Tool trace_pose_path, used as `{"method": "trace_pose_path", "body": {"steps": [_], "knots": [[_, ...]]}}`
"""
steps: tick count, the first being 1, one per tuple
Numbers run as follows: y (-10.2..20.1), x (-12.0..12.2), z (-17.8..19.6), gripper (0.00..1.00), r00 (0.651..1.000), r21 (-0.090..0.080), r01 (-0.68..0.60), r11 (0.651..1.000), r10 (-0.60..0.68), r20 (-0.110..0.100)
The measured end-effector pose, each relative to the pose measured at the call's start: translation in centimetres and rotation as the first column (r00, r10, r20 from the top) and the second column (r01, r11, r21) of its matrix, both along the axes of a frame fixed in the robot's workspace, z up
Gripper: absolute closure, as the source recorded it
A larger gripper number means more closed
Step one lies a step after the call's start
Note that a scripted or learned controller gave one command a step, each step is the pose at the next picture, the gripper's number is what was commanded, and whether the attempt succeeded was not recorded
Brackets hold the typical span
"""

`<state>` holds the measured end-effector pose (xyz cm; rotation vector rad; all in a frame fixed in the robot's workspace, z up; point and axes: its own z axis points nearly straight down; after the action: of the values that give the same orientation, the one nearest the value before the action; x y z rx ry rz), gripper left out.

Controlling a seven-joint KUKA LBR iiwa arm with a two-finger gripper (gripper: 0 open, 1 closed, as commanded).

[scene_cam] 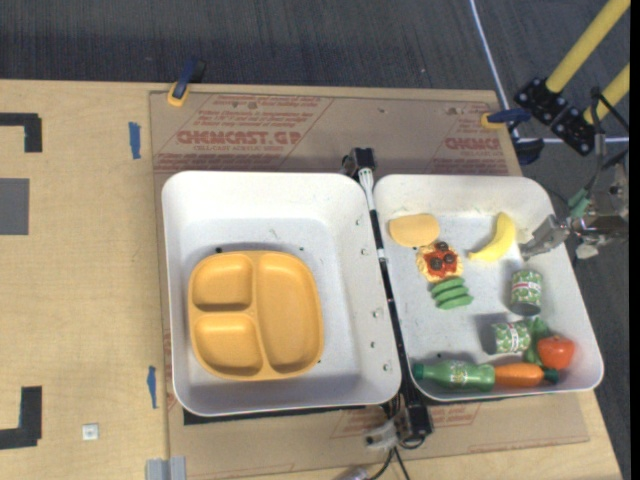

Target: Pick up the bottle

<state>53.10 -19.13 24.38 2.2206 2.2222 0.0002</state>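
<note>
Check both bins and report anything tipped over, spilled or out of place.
Nothing is spilled or damaged. The green bottle lies on its side along the right bin's near edge, next to a carrot. The orange tray sits flat in the left bin.

- Gripper (550,234): at the scene's right edge, mid-height, metallic, reaching in leftward and slightly toward the near side.
- Wrist: partly cut off by the right edge; pale metal housing with a small green detail above it.
- Jaws: tips blurred and small; spacing unreadable.

Bench (80,268) with 2 white bins (265,198)
</note>
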Motion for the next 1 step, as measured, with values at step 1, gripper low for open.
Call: {"method": "trace_pose_path", "body": {"steps": [1], "knots": [[0.00, 0.08, 1.02, 1.00, 1.000, -0.001, -0.001, 1.000, 0.001, 0.002]]}}
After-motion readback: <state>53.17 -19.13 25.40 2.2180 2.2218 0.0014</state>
